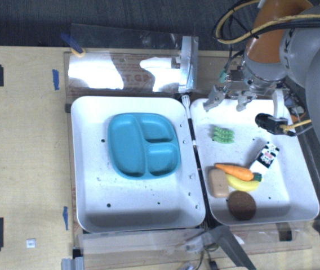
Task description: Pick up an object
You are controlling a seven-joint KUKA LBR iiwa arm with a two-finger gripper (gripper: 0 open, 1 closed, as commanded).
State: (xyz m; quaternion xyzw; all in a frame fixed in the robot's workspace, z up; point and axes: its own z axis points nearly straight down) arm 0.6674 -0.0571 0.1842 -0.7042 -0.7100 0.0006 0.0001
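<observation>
The gripper (227, 101) is seen spread wide and empty at the right bin's (303, 198) 12 o'clock edge, with bare floor around the green item (223, 134).

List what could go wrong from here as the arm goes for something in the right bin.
1. The carrot, banana, tan block and brown ball lie packed together; the open pincer may nudge a neighbour or catch two at once.
2. The green piece is small and low, so a close could slip off it.
3. The pincer sits near the bin's far wall; a straight descent might strike the rim.
</observation>
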